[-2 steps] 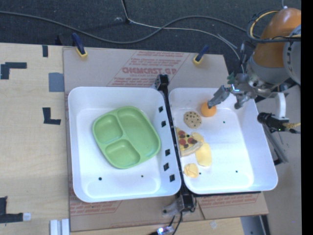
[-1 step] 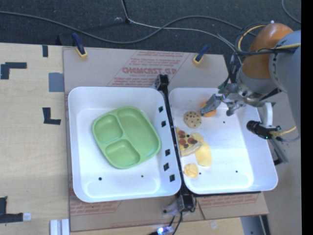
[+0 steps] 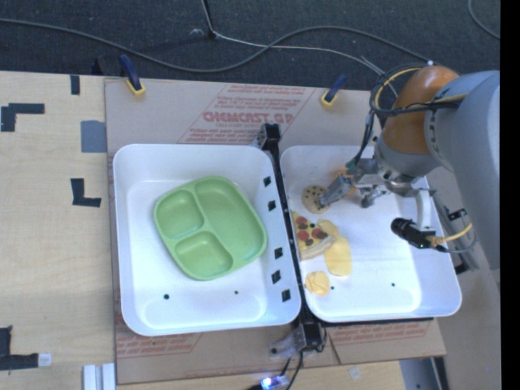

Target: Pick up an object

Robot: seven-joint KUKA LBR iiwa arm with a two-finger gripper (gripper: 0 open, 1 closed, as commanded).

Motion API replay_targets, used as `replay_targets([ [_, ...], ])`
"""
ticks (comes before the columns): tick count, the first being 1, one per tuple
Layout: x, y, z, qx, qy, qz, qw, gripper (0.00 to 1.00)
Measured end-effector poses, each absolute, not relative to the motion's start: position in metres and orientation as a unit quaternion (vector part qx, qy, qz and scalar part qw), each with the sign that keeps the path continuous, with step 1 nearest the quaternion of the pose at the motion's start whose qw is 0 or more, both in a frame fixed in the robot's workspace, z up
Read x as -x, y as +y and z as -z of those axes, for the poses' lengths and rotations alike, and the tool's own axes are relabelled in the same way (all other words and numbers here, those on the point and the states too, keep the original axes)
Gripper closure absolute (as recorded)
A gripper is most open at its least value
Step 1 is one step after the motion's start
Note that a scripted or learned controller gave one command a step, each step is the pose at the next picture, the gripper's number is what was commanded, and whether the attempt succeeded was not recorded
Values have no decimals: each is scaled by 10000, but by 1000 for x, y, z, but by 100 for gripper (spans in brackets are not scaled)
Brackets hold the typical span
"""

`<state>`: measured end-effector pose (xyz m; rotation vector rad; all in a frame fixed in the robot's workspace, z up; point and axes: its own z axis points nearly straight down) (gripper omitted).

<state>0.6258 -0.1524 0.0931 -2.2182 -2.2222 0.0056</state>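
Dark carpet w/ black cables runs along the top of the view; below it a light wood bench [image 3: 49, 242] carries a cardboard sheet [image 3: 236, 112] w/ red print, held by two blue-and-yellow clamps [image 3: 130, 75] at its far edge. Two shallow white bins sit side by side on the cardboard, touching along a black divider strip.

Left bin [image 3: 138, 299]: a green 3-compartment plate [image 3: 210, 227] lies flat, roughly centred, turned at an angle.

Right bin [image 3: 406, 291]: items cluster near its left wall. A small cookie [image 3: 314, 197] w/ dark chips sits furthest back. Just in front, a toy pizza slice [image 3: 311, 235] w/ red dots. Beside the slice, on its right, a pale yellow piece [image 3: 339, 257]; nearer the front edge, a smaller yellow piece [image 3: 318, 282]. Pizza & the larger yellow piece look touching; small yellow piece is apart from the cookie.

Arm [image 3: 463, 145] comes in from the right, grey w/ orange band [image 3: 418, 108] above the wrist. Gripper [image 3: 335, 192] is low over the back-left part of the right bin, tips pointing toward the cookie, just beside it on its right. Fingers look spread apart, nothing between them; cookie sits outside the tips, not grasped. Whether a tip touches the cookie can't be told.
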Motion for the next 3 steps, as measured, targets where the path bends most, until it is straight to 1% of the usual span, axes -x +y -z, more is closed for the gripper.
replay_targets([
  [1,-626,-151,-105,7060,-7082,-9,7,100],
  [2,-626,-151,-144,7067,-7075,-2,7,100],
  [3,-619,-150,-201,7065,-7077,-2,6,100],
])
